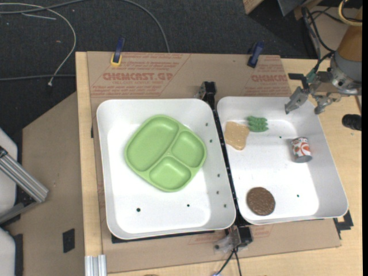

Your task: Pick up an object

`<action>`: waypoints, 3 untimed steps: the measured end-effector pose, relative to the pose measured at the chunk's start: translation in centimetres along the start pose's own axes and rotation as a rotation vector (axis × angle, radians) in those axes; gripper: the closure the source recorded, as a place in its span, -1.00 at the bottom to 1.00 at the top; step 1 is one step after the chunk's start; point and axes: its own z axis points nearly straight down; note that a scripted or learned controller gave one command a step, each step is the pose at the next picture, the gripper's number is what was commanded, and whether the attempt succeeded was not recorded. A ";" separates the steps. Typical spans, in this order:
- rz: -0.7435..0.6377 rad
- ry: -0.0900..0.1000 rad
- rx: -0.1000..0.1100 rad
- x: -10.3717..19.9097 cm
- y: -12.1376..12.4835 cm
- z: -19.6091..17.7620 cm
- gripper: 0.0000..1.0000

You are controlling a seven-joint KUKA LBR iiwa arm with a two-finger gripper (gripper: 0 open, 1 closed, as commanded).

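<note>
Two shallow white bins sit on the tabletop: the left bin (115, 211) holds one green three-compartment plastic plate (165, 152), well apart from the fingers. The right bin (322, 194) holds four things: a small green leafy toy (257, 123), a tan bread-shaped piece (236, 135), a round brown patty (261, 201) and a small silver-and-red can (299, 149). The fingers (305, 103) hang spread open with nothing between them over the right bin's far edge, the can lying nearest below them.

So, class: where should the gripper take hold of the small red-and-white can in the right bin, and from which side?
Probably from above, closing across the curved sides at mid-length of the small red-and-white can. It seems to lie on its side, clear of the bin wall and other items.
</note>
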 end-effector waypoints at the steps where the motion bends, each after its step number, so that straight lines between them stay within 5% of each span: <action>1: -0.004 -0.004 -0.016 0.1 0.4 -1.0 -1.00; 3: -0.004 -0.002 -0.010 0.8 -0.4 8.4 -1.00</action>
